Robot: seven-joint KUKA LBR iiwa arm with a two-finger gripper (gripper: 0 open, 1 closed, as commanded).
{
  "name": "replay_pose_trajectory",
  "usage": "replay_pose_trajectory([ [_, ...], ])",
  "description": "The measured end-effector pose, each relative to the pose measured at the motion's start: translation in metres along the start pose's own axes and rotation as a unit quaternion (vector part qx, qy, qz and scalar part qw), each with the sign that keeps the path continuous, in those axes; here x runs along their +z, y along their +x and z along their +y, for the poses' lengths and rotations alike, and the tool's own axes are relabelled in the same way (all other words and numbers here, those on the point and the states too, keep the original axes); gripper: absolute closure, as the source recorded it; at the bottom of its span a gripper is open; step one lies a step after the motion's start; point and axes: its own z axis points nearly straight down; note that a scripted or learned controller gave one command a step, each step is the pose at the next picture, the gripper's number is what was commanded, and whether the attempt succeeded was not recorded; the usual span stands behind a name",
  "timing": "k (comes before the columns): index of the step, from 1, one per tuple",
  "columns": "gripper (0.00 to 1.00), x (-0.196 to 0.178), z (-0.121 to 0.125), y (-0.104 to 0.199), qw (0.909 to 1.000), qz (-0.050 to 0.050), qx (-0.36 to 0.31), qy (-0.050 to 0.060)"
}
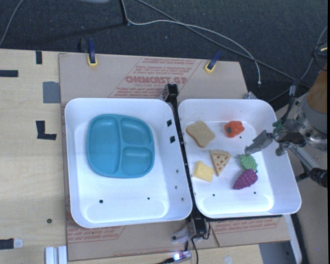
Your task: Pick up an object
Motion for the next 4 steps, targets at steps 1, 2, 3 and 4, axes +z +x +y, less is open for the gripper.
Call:
replay_pose_trajectory([
  [1,1.0,-0.01,0.0,0.001,1.0,0.0,-0.001,0.0],
  [2,1.0,-0.209,0.075,0.027,0.9999,-0.003,-0.002,-0.011],
  [3,1.0,-0.285,0.07,0.065,1.0,-0.001,-0.002,-0.006],
  [4,1.0,-0.141,0.06,0.085,1.0,0.001,0.0,0.007],
])
